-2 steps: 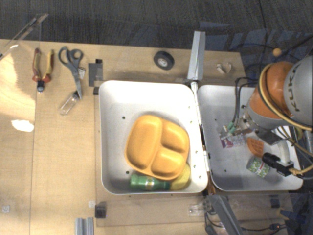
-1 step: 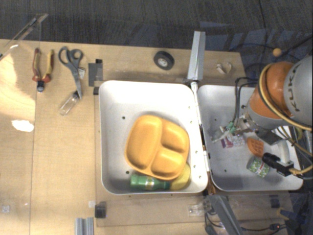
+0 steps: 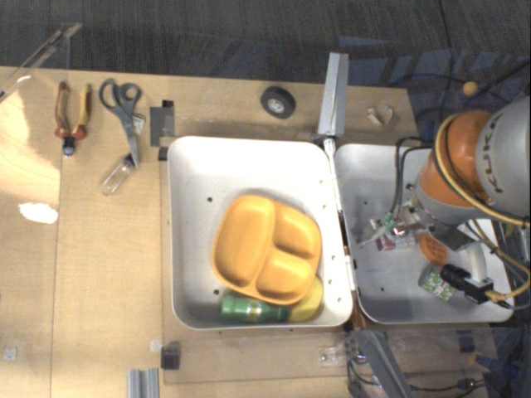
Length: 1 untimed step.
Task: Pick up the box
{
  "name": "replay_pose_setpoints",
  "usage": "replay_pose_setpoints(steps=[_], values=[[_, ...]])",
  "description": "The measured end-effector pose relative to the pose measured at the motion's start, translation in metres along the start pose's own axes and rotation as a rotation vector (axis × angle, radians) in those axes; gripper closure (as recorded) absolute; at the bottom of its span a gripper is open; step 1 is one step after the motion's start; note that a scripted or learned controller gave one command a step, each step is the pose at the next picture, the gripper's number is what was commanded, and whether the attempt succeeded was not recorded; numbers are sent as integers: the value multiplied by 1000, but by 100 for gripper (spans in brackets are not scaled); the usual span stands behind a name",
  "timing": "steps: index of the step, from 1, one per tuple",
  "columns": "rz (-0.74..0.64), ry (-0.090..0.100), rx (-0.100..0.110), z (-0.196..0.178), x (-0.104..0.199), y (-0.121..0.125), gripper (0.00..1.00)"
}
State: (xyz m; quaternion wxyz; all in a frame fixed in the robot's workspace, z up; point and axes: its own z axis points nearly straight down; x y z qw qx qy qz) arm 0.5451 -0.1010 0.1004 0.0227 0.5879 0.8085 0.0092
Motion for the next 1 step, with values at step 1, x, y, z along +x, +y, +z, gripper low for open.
replay_pose_setpoints(steps=[1], values=[[-4, -3, -6, -13, -1, 3, 100]])
